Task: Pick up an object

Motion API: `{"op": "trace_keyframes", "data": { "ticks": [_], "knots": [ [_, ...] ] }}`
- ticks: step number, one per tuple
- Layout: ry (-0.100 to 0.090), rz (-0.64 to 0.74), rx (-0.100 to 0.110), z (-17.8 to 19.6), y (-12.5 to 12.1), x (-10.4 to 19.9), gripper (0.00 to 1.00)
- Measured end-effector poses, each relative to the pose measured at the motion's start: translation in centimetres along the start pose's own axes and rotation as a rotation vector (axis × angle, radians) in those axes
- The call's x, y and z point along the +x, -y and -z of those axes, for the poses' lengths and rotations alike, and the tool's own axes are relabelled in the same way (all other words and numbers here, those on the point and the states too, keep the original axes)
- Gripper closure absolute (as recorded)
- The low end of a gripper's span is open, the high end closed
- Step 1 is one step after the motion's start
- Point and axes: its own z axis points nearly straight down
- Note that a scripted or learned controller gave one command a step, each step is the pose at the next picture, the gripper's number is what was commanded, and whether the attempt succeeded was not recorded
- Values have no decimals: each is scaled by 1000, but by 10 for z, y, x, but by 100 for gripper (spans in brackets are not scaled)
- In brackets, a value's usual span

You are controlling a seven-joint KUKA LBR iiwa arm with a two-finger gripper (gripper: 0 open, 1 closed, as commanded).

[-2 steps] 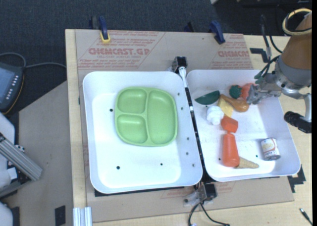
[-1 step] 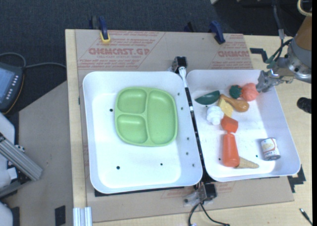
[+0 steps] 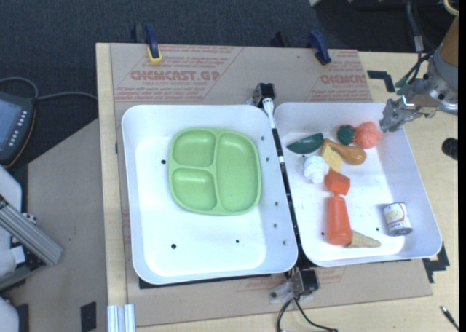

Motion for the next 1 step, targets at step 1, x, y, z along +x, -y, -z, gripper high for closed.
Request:
{"op": "trace_keyframes", "data": {
  "ticks": [1],
  "knots": [
    [-5, 5, 8, 1, 21, 60, 100]
  ]
}}
